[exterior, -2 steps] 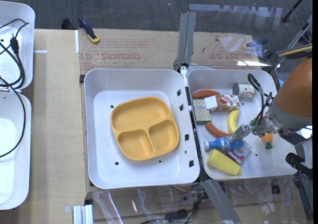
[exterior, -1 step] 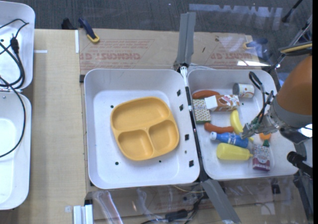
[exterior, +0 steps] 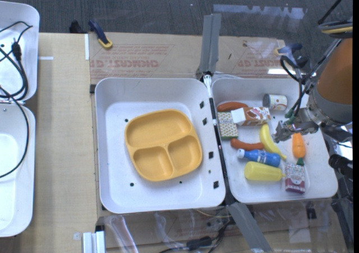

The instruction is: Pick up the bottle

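The blue bottle [exterior: 261,157] with a white cap lies on its side in the lower middle of the right bin [exterior: 322,190], at the right of the frame. Just above it sit a red sausage [exterior: 247,145] and a banana [exterior: 268,139]; a yellow lemon-shaped piece [exterior: 262,172] touches it from below. To its right stand a carrot [exterior: 299,146] and a small carton [exterior: 295,179]. The gripper [exterior: 284,132] hovers above the banana, upper right of the bottle, pinching nothing; whether its fingers are spread, I cannot tell. The left bin [exterior: 106,151] holds a yellow divided tray [exterior: 162,144].
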`<act>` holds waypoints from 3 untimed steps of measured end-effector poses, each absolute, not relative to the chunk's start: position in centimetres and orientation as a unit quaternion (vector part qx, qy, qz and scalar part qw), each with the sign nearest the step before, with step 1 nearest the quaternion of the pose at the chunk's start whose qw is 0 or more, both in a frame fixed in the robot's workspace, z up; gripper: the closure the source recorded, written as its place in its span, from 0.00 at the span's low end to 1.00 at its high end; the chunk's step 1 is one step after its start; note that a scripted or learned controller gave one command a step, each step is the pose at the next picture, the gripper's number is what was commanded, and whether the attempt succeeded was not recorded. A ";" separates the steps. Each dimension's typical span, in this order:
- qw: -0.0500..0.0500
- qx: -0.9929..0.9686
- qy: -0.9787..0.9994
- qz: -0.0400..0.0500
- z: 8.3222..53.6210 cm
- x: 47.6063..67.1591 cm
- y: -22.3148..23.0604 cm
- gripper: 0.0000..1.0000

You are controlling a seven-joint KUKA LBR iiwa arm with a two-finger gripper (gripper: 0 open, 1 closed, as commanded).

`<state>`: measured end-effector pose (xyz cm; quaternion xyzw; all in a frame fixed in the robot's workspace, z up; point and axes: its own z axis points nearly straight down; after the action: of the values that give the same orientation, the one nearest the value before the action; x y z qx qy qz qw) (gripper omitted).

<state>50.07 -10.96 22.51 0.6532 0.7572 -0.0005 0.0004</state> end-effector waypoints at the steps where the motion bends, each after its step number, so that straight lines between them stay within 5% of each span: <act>1: 0.000 0.653 0.757 -0.001 22.5 50.0 -11.0 0.00; 2: -0.001 0.611 0.791 -0.001 10.6 50.4 -11.7 0.00; 3: -0.002 0.613 0.790 -0.001 11.5 50.4 -11.8 1.00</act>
<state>50.38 -11.82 11.47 0.6126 0.7904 -0.0014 -0.0020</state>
